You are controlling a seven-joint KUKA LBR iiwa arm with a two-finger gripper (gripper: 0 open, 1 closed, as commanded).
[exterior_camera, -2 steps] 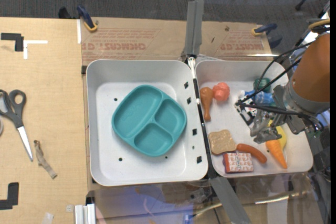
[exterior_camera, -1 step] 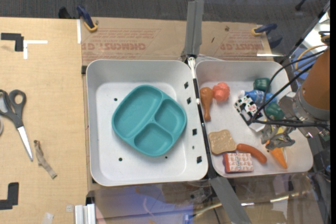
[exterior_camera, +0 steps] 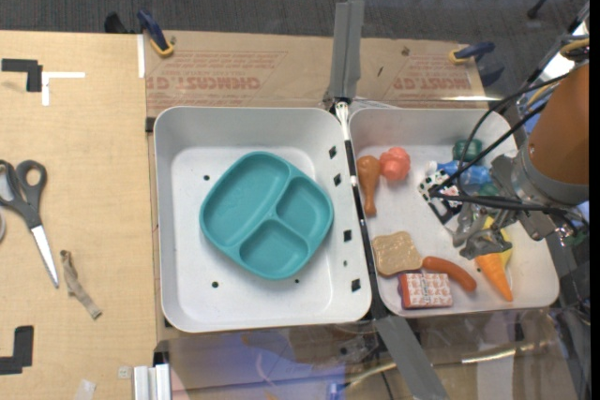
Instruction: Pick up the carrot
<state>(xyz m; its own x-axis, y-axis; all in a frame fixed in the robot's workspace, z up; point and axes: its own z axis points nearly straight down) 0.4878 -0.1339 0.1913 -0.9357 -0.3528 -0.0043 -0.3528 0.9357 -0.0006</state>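
The carrot [exterior_camera: 497, 277] is a small orange cone lying near the front right corner of the right bin [exterior_camera: 412, 128], with its point towards the front edge. My gripper [exterior_camera: 481, 236] hangs just above and behind the carrot's thick end, and its metal parts cover that end. Nothing is visibly held. The grey arm with its orange band [exterior_camera: 565, 134] reaches in from the right over the bin's right wall.
The right bin also holds a sausage [exterior_camera: 450, 272], a toast slice [exterior_camera: 397, 250], a red packet [exterior_camera: 425, 289], a drumstick [exterior_camera: 368, 179], a pink fruit [exterior_camera: 396, 163] and green and blue toys [exterior_camera: 467, 151]. A teal divided plate [exterior_camera: 267, 215] lies in the left bin. Scissors [exterior_camera: 31, 211] rest on the bench.
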